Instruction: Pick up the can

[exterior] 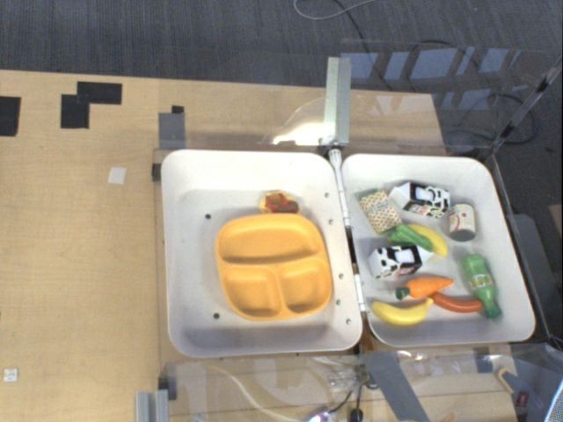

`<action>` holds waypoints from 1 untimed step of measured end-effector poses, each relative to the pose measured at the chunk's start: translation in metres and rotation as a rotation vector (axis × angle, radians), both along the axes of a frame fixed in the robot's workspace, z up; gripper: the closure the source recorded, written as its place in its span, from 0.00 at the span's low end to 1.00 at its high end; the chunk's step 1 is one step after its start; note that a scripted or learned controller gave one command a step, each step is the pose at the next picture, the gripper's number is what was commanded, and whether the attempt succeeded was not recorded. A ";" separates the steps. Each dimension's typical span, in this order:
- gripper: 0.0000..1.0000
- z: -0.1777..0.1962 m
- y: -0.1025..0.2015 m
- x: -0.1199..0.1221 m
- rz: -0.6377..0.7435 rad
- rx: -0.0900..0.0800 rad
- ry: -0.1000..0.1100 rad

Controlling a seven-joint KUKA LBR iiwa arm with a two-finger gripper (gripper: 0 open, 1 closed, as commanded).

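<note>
The can is small and grey with a pale end facing the camera. It lies on its side in the right bin, near the bin's right wall at the back. A black-and-white cow-patterned carton lies just to its left, close to touching it. A green bottle lies a little in front of the can.
Around them in the right bin lie a patterned pouch, a second cow-patterned carton, a green pepper, two bananas, a carrot and a red chili. The left bin holds a yellow divided tray and a small red-brown item.
</note>
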State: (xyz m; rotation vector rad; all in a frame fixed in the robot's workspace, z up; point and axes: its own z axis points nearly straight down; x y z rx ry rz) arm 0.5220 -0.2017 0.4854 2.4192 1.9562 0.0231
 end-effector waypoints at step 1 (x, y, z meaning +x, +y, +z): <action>1.00 0.012 0.001 0.002 0.010 -0.003 -0.006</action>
